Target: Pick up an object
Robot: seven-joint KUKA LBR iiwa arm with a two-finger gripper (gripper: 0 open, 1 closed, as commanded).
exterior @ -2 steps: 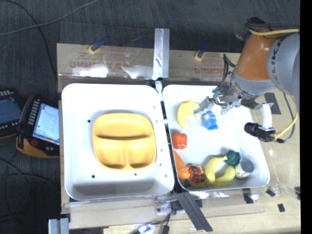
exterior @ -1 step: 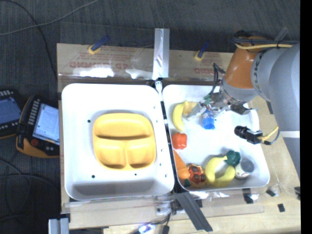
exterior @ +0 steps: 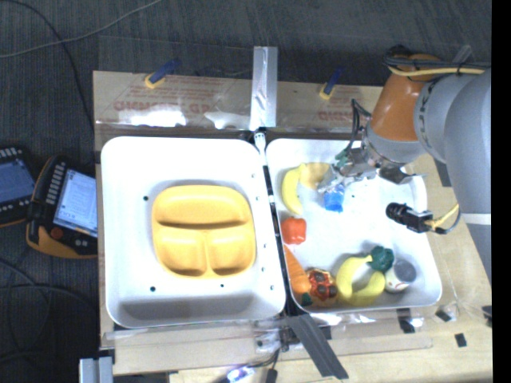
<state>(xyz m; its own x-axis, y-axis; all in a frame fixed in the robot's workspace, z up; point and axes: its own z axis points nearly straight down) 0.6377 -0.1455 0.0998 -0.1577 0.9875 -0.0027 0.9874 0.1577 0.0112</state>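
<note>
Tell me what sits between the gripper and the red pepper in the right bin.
Nothing visible blocks it. The gripper hangs at the small blue object, beside the banana; bare white floor separates these from the red pepper at the right bin's left wall.

Two shallow white plastic bins, left (exterior: 120, 214) and right (exterior: 423, 238), smooth with a soft sheen; yellow three-compartment plastic tray (exterior: 204, 228) semi-glossy, and yellow plastic banana (exterior: 292, 186), orange-red plastic pepper (exterior: 295, 230) and yellow plastic pear shape (exterior: 357, 278) all glossy. Grey arm casing (exterior: 463, 126) smooth matt with a satiny orange band (exterior: 397, 110); bench top (exterior: 184, 98) bare matt wood under clear shiny plastic film, floor (exterior: 80, 14) dark rough carpet
</note>
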